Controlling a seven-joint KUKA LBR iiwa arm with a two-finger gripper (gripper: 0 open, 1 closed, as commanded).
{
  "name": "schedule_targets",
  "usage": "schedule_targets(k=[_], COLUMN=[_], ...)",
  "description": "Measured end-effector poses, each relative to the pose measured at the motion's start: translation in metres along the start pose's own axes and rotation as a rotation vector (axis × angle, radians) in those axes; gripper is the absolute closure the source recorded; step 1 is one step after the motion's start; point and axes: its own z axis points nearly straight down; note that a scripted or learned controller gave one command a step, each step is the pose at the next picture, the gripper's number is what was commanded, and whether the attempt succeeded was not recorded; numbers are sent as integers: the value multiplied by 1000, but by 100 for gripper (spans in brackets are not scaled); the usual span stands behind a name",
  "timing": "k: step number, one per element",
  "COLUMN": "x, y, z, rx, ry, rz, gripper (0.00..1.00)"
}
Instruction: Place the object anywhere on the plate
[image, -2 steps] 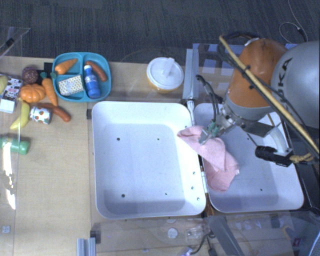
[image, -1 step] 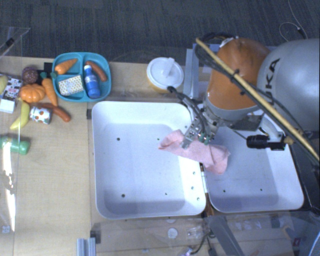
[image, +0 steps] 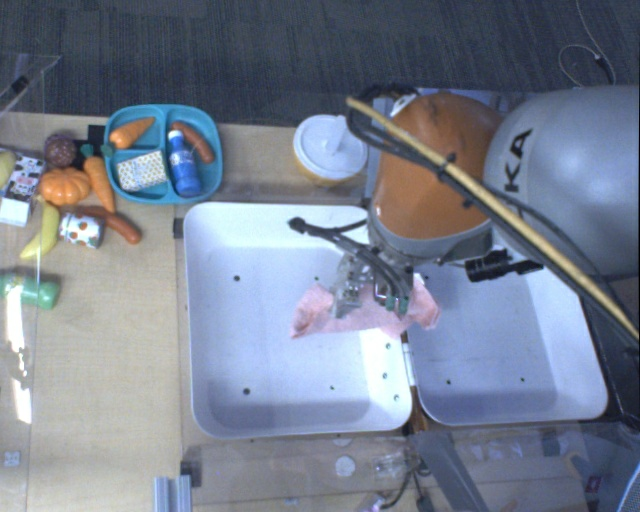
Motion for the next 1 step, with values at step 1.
schedule_targets(k=[1], x=[0], y=[0], z=[0], rx=[0], ry=[0], rz=[0], gripper=[0])
